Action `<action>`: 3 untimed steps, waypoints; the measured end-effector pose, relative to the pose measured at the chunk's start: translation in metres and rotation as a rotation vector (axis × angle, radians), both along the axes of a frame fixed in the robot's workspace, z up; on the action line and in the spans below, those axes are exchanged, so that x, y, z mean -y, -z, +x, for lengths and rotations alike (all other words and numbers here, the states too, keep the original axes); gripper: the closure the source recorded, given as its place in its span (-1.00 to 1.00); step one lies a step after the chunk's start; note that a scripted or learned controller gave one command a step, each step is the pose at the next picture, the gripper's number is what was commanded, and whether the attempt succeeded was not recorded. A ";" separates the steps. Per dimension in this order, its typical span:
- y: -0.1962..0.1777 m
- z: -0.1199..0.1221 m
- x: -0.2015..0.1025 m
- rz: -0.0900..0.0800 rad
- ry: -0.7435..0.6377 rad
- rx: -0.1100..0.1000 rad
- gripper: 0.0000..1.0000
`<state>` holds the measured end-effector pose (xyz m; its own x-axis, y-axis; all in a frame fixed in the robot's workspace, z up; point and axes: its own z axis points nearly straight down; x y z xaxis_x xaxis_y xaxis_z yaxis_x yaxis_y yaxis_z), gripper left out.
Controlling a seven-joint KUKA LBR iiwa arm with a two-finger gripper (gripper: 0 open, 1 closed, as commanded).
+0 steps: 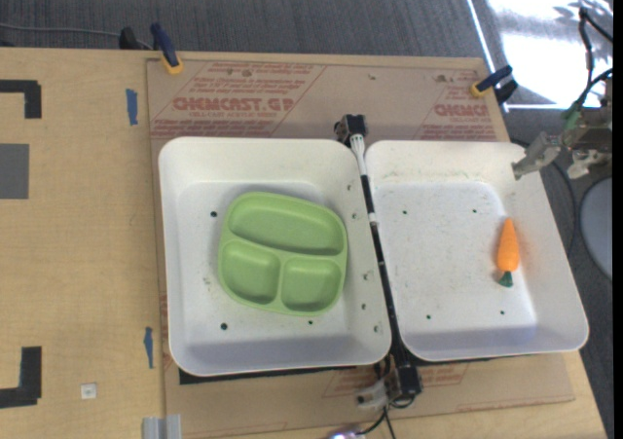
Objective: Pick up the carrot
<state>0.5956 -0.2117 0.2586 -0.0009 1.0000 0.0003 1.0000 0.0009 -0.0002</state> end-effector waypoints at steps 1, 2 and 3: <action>0.128 -0.015 0.002 0.002 0.000 0.000 -1.00; 0.172 -0.041 -0.014 0.005 -0.003 0.004 -1.00; 0.161 -0.041 -0.012 -0.001 0.000 0.007 1.00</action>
